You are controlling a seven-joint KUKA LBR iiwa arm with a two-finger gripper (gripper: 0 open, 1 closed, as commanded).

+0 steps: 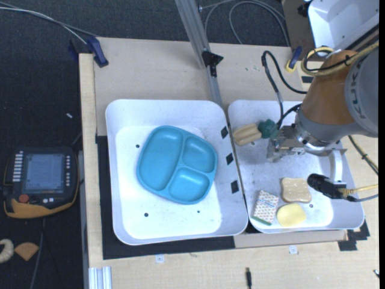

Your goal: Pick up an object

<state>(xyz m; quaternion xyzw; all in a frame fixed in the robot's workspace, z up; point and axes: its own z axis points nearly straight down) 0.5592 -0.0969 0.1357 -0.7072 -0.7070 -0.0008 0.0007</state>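
In the right bin (258, 173) lie several objects. A tan cylinder with a dark green end (251, 132) rests near the bin's upper left. A slice of toast (296, 189), a yellow oval piece (291, 215) and a patterned white-and-green sponge (264, 207) sit along the front. My gripper (281, 147) hangs low over the bin, just right of the green end and behind the toast. The wrist hides whatever is under it.
The left bin (120, 161) holds a blue divided plate (177, 163). A metal pole (198, 35) slants over the back of the bench. Black cables (274, 77) loop near the arm, and a black connector (323, 185) sticks out beside the toast.
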